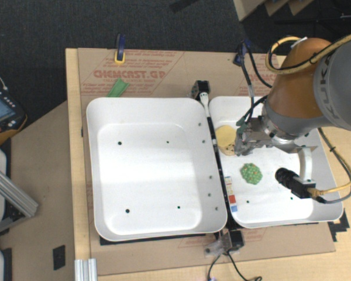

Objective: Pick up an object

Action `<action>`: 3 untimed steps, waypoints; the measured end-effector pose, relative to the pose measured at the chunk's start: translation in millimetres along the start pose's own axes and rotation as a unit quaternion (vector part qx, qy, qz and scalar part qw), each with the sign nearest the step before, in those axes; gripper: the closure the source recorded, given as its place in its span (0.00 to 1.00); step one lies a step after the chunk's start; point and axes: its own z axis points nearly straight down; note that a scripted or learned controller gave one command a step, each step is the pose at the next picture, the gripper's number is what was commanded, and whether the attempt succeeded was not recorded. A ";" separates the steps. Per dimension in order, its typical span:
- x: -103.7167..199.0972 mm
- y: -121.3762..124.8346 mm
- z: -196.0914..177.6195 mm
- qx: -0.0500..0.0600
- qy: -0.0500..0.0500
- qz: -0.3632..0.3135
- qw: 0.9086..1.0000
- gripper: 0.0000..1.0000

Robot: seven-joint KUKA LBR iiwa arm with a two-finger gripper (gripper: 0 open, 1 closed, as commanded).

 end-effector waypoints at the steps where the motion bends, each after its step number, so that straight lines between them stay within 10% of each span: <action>1: 77.7 25.8 -96.0 -0.005 0.001 0.000 1.000 1.00; 2: 97.3 9.9 -66.8 0.004 0.000 0.004 1.000 1.00; 3: 41.0 -37.2 -77.3 0.004 -0.001 0.008 1.000 1.00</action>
